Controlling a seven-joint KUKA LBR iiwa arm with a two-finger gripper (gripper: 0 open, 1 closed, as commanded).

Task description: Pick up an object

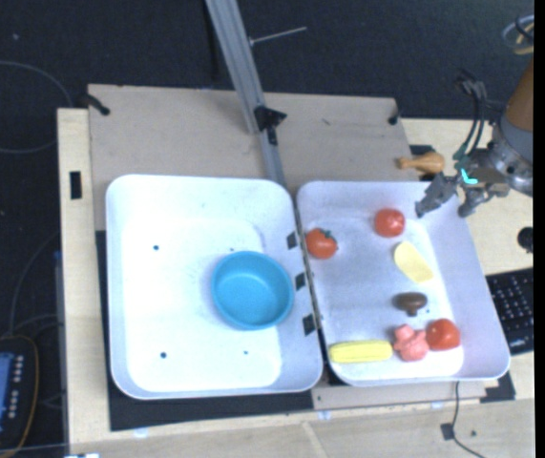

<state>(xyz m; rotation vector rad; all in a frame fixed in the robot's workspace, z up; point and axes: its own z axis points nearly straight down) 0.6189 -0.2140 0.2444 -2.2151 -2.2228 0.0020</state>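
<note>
The fingers [451, 198] hang spread apart over the upper right corner of the right bin [348, 256], two dark prongs with nothing between them, touching no object. Below them the bin's floor is mostly bare at the top edge; the nearest thing is a red ball [389, 222], just down and to the left. A second red piece [321, 244] sits against the bin's left wall. Down the right side lie a pale yellow piece [412, 262], a brown lump [409, 303], then a pink toy [408, 343] touching a red ball [443, 334], and a yellow bar [360, 352] along the bottom edge. The left bin [157, 218] holds a blue bowl [251, 289], upright, with open white floor all round it. An orange object [421, 162] rests on the desk [348, 122] just beyond the right bin's top rim.
</note>
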